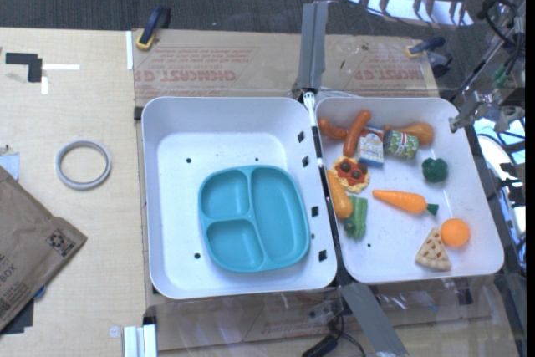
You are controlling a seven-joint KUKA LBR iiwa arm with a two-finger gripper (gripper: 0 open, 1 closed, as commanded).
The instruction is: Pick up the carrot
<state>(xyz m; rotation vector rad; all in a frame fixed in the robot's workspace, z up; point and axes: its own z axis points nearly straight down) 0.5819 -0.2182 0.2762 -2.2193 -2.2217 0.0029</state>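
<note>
The carrot (404,201) is orange with a small green top at its right end. It lies flat in the right bin (485,263), about mid-bin, pointing left. It rests apart from its neighbours: a green broccoli (434,170) above right, an orange (455,232) below right and a pizza wedge (434,251) below.
More toy food crowds the right bin's upper left: a sausage (357,130), a small carton (371,147), a can (403,144), a round pizza piece (351,173) and a green vegetable (358,217). The left bin (167,180) holds a teal divided plate (253,217). A tape ring (84,164) lies on the bench.
</note>
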